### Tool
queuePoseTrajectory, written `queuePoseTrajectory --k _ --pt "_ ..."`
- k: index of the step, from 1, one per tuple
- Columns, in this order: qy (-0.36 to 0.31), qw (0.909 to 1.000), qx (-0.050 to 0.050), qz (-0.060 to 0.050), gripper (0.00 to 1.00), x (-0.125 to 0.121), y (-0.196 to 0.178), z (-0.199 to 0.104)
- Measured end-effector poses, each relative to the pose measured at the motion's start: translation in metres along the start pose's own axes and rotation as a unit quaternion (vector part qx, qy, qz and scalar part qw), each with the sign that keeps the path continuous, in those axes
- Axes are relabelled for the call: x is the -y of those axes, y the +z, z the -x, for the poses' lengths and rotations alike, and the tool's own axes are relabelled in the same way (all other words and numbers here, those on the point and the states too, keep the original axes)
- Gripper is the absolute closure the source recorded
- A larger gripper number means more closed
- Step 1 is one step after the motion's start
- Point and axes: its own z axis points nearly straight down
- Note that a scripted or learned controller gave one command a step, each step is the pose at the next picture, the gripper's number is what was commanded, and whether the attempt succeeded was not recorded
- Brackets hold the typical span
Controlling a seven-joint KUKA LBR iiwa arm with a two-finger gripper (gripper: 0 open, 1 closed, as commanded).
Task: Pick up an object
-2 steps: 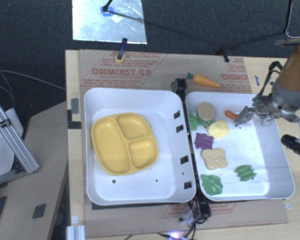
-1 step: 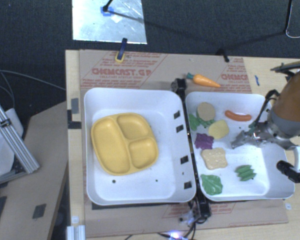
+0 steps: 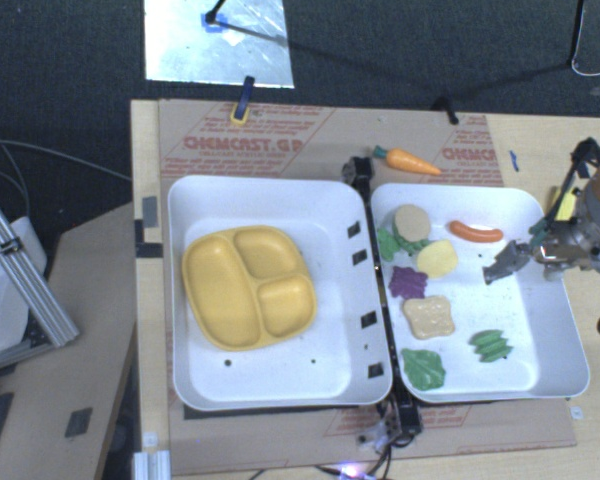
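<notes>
The grey metal two-finger gripper (image 3: 500, 265) hovers, holding nothing, in the right glossy white plastic bin (image 3: 555, 313); its finger spacing cannot be told. Just left lie a smooth orange sausage (image 3: 475, 232), pale yellow potato (image 3: 437, 258) and bumpy green pea pod (image 3: 491, 345).

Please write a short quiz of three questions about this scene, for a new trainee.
1. True or false: the yellow divided plastic tray lies in the left white bin.
2. Which item lies outside both bins? A) the orange toy carrot B) the red toy sausage C) the purple toy cabbage
3. Fill in: the gripper hovers over the ____ white bin.

Key:
1. True.
2. A; the carrot rests on the cardboard behind the bins.
3. Right.
</notes>
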Motion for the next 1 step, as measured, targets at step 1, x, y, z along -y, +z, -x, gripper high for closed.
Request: queuePoseTrajectory --k 1 --pt "-0.001 1.0000 0.000 0.004 0.00 0.0077 -0.1723 -0.0525"
